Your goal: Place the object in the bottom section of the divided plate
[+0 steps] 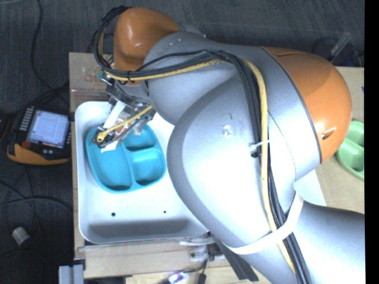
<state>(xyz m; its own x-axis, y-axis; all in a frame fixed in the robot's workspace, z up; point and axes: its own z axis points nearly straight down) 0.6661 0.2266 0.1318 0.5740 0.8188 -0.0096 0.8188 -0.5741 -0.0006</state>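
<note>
The divided plate (127,164) lies in the left bin (118,220), toward that bin's 10 o'clock corner, with bare bin floor spreading from it toward 6 o'clock. The gripper (118,132) sits over the plate's 12 o'clock edge, its tip above the compartment at 10 o'clock. From the gripper the arm (237,147) runs off toward 3 o'clock, covering the right side of the bin and most of the bench (80,70) beyond. At 9 o'clock from the bin, off the bench and on the floor, rests a handheld control pendant (41,132). Well apart at 3 o'clock, past the arm, part of another item (353,149) lies by the frame's edge.
</note>
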